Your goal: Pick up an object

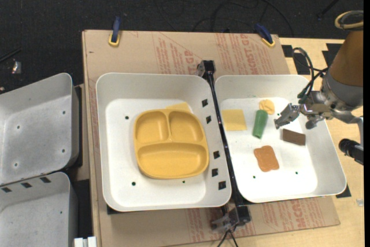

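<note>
- Gripper (292, 114) hangs over the right bin (324, 182), near its upper right part, arm entering from the right.
- Nearest obj.: brown block (293, 136), just below the gripper and a little to its right; long axis runs roughly left-right w/ slight tilt.
- Green stick (259, 123) lies left of the gripper, long axis near vertical in view; small yellow piece (266, 105) sits at its top end.
- Pale yellow square (234, 120) further left; orange slab (266, 158) below, toward bin centre.
- Yellow divided tray (171, 143) sits in the left bin (115, 182), well apart from the gripper.
- Fingers: spread vs. pressed together can't be told at this res.; nothing is visible between them.
- Judgement: brown block is the likely target; a short move down would reach it.
</note>
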`<state>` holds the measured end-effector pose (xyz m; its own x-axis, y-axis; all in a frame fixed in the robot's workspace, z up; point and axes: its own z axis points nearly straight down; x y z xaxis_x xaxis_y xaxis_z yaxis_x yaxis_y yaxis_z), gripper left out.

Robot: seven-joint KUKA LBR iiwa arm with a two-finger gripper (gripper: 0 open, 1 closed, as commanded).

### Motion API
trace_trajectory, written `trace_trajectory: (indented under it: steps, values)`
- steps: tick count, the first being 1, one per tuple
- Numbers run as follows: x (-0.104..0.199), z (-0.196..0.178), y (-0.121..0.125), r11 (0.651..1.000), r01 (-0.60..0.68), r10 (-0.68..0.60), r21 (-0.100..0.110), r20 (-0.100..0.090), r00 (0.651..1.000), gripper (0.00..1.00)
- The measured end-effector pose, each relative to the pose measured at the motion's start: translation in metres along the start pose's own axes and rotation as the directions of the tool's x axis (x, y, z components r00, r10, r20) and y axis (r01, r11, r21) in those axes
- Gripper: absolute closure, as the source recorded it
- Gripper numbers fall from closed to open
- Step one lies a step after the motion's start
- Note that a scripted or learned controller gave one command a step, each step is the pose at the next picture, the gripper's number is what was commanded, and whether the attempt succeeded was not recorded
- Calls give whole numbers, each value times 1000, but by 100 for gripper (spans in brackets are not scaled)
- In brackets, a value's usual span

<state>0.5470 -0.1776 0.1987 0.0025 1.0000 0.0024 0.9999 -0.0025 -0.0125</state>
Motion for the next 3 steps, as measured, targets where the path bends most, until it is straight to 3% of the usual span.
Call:
trace_trajectory:
  steps: [1, 3]
  values:
    - [0, -6, 3, 1000, 3, -3, -12, 3, 1000, 0]
    - [5, 81, -2, 1000, 2, -2, -8, 1, 1000, 0]
